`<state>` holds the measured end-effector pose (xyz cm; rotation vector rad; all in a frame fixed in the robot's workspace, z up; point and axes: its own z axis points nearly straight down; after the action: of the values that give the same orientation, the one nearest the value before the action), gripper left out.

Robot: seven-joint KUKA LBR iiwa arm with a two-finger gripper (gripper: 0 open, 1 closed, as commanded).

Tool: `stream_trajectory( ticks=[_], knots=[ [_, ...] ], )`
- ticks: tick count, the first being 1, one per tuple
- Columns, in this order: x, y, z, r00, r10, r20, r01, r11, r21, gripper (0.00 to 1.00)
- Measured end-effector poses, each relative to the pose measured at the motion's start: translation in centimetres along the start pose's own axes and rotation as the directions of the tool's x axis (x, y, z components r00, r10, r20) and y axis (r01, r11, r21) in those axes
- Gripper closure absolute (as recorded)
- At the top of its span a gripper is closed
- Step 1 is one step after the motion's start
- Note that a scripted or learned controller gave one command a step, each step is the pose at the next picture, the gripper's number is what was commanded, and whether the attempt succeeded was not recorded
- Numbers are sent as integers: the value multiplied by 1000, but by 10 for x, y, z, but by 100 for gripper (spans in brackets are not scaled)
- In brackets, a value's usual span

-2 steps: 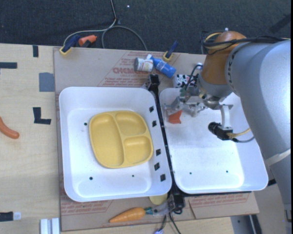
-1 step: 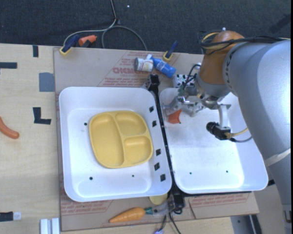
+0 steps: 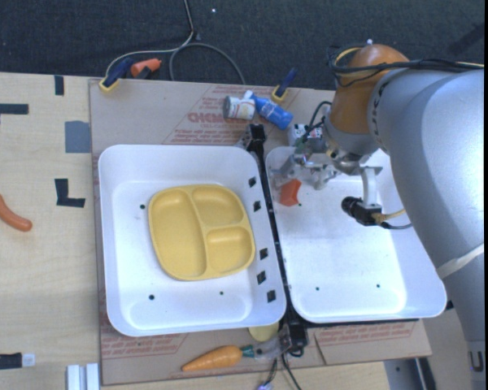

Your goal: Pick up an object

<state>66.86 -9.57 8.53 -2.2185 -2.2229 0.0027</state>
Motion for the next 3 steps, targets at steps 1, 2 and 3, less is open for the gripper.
stream_trajectory(
  ticks=[1,2,3],
  knots=[
    [-3,-21,-1,1000,1,2,-1,1000,-5,0],
    [-3,-20,-11,1000,0,2,0,1000,-6,100],
    [-71,-29,-1,1000,5,0,-5,1000,-5,100]
  ],
)
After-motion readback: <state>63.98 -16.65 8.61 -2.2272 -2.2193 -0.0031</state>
